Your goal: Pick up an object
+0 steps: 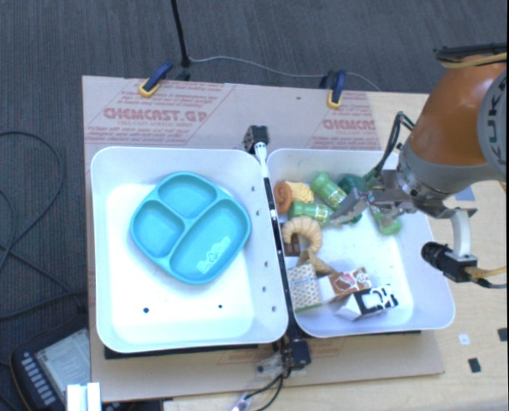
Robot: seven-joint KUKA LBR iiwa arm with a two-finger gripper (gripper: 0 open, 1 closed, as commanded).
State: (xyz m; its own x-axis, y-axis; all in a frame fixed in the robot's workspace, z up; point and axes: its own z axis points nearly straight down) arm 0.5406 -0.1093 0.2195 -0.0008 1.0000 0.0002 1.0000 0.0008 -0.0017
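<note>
The hand [357, 205] is seen low in the right bin [425, 302], over the green objects [329, 188]; its grip state cannot be told.

A blue divided plate [191, 227] lies in the left white bin [117, 315].

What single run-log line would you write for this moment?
arm: over right bin | tool: among green items | left bin: blue divided plate | pick: not confirmed

The brown board [263, 118] under the bins carries red print, "CHEMCAST GP", seen upside down at its left and again, partly hidden, at right.
</note>
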